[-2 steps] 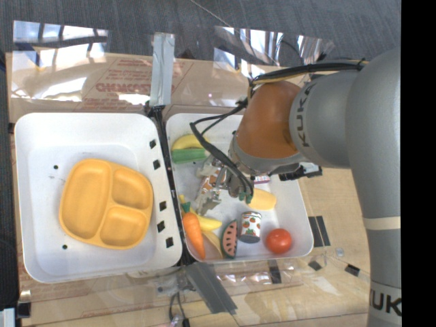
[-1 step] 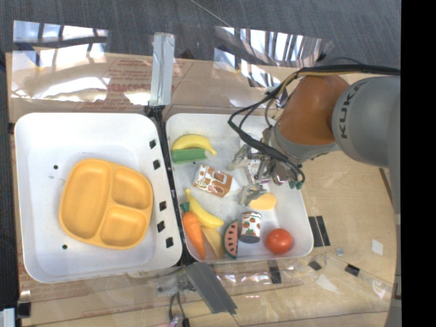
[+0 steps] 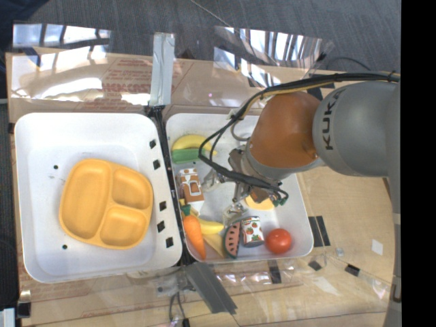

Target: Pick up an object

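The grey arm [image 3: 357,128] with its glossy orange band [image 3: 286,131] reaches in from the right and hangs over the right bin [image 3: 300,213], black cables looping across the wrist. The gripper [image 3: 235,196] points down into the middle of that bin, its metal parts seen nearly end-on; how far the claw is parted, and whether anything sits in it, cannot be told from this angle.

The toy food lies crowded in the right bin's near half. A round, smooth red tomato [image 3: 278,240] rests at the near right corner, beside a small printed carton [image 3: 253,231] and a wedge of watermelon [image 3: 231,240] with a dark rind. A tapered orange carrot [image 3: 193,236] lies against the left wall, with a small boxy printed piece [image 3: 190,186] above it and a curved yellow banana [image 3: 191,143] with what looks like a green piece [image 3: 182,154] just below it.

The left bin [image 3: 41,148] holds a yellow plastic tray [image 3: 105,201] with three rounded compartments, set at a slant
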`<control>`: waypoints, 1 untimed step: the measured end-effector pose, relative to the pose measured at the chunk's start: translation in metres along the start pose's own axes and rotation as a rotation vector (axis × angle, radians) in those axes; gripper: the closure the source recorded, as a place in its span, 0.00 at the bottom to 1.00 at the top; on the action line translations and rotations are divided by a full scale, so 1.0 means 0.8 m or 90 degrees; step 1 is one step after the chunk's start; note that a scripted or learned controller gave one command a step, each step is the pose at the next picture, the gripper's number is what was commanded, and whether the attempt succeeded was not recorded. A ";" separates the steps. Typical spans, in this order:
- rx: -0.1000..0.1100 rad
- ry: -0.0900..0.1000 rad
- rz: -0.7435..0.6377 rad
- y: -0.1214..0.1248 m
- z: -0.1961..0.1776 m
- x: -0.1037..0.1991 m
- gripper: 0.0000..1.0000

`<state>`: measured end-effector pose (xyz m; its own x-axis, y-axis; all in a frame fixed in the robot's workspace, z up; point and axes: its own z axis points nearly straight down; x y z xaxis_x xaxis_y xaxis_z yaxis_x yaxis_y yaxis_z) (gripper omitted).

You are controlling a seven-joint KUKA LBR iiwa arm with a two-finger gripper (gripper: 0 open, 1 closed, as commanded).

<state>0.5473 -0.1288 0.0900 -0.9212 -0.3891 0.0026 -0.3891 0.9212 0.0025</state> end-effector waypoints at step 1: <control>-0.001 0.000 -0.002 0.001 -0.011 -0.002 1.00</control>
<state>0.5489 -0.1273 0.0987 -0.9199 -0.3921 0.0021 -0.3921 0.9199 0.0036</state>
